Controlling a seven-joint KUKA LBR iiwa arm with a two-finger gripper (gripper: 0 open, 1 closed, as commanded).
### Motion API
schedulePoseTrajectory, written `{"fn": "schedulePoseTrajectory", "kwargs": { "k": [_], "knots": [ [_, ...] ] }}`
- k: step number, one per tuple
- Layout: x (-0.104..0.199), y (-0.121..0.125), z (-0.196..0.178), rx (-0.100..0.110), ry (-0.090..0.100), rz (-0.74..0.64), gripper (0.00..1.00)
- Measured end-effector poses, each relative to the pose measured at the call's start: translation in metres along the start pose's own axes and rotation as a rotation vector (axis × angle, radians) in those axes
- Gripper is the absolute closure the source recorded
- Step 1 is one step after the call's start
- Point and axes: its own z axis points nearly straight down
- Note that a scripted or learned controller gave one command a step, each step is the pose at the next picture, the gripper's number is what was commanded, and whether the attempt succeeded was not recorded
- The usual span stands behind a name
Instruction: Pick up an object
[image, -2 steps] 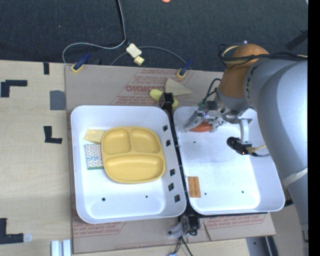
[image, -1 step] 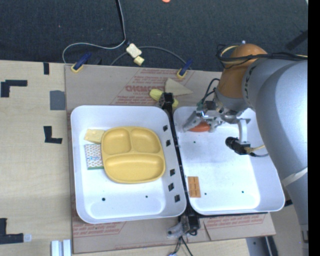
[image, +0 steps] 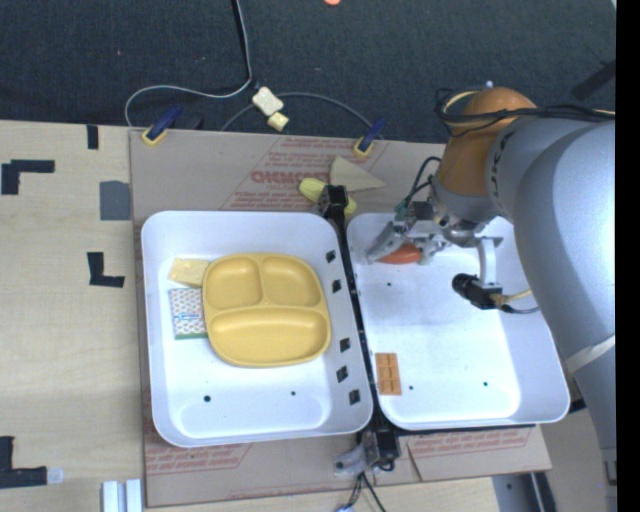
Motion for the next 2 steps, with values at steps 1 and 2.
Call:
{"fn": "schedulePoseTrajectory", "kwargs": {
  "k": [1,2],
  "knots": [
    [-0.0019,0.0001,0.0000,0.000,0.000,0.000,0.00],
    [-0.0002,-0.0001,-0.0001,-0.001,-0.003,0.001,0.00]
  ]
}}
